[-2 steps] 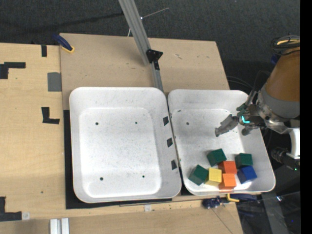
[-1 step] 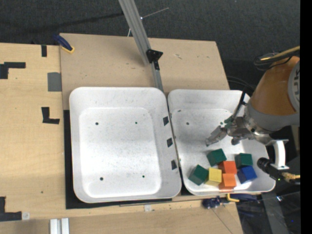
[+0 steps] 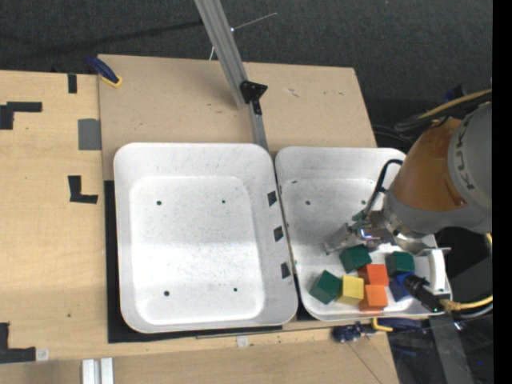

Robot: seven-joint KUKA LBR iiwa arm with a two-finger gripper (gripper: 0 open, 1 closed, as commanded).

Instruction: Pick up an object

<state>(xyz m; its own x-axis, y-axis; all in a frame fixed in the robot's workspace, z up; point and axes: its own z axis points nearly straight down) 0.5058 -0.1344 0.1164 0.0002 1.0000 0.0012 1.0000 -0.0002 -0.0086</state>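
Several small blocks lie at the near right of the right bin (image 3: pixel 320 182): a dark green block (image 3: pixel 355 258), a green block (image 3: pixel 326 286), a yellow block (image 3: pixel 353 287), two orange blocks (image 3: pixel 376 275) (image 3: pixel 374 296), a green block (image 3: pixel 401 262) and a blue block (image 3: pixel 400 285). My gripper (image 3: pixel 358 236) hangs low over this pile, just above the dark green block, with the arm's orange band (image 3: pixel 428 170) to its right. The wrist hides how the fingers stand.
The left bin (image 3: pixel 128 174) sits beside the right one on the wooden bench. A grey metal pole (image 3: pixel 228 42) slants down from the top to the gap between the bins. Cables lie at the bench's near right corner.
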